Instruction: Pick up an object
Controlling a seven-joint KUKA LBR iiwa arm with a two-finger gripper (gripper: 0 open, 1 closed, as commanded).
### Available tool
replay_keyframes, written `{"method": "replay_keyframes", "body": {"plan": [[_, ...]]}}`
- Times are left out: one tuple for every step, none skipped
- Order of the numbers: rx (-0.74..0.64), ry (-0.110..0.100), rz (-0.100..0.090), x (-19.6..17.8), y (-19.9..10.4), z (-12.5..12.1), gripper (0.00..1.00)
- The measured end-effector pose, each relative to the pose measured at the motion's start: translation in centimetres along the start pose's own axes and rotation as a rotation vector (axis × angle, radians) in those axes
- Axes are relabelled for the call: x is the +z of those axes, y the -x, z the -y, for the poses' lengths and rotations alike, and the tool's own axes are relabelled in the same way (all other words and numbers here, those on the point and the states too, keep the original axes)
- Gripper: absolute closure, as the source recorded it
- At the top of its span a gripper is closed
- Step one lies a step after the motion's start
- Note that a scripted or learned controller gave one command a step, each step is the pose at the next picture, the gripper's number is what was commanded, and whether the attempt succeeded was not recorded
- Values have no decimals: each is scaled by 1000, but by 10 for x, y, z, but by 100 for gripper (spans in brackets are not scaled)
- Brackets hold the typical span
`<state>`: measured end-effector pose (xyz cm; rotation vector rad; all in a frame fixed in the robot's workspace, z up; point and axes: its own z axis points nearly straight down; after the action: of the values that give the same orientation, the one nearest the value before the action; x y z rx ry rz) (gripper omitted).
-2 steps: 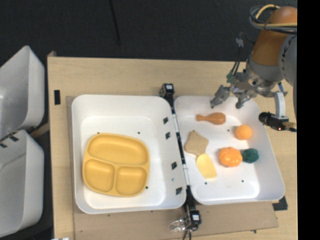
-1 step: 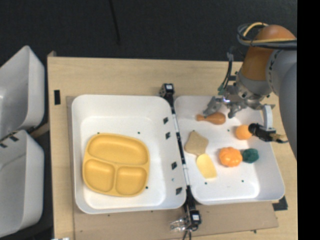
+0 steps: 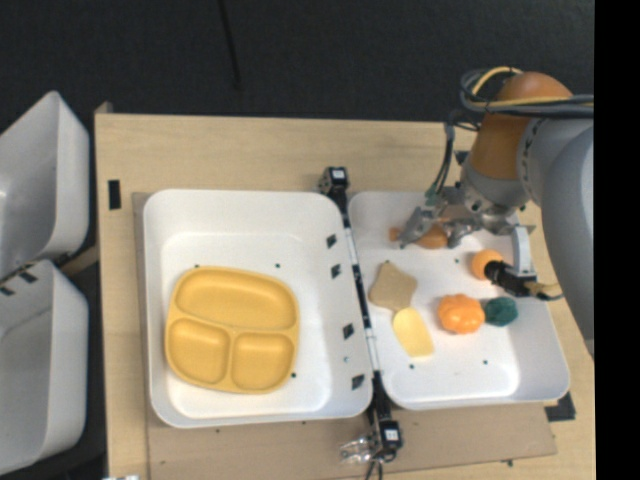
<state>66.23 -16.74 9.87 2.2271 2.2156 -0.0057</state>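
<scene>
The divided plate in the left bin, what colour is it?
Yellow; the divided plate shows plainly in the camera view.

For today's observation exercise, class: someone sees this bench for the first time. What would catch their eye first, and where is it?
The big yellow divided plate fills much of the left bin. In the right bin sit bright small things: an orange ball, a pale yellow block and a tan slice near the middle. The grey arm with its orange band reaches in from the right, its gripper low over that bin's far end, by a small orange piece.
</scene>
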Motion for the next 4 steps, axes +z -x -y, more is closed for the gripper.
{"method": "replay_keyframes", "body": {"plan": [[0,-3,0,-14,2,0,100],[-1,9,-1,-57,4,-2,100],[-7,10,-1,-104,6,-9,100],[-7,7,-2,-130,7,-10,100]]}}
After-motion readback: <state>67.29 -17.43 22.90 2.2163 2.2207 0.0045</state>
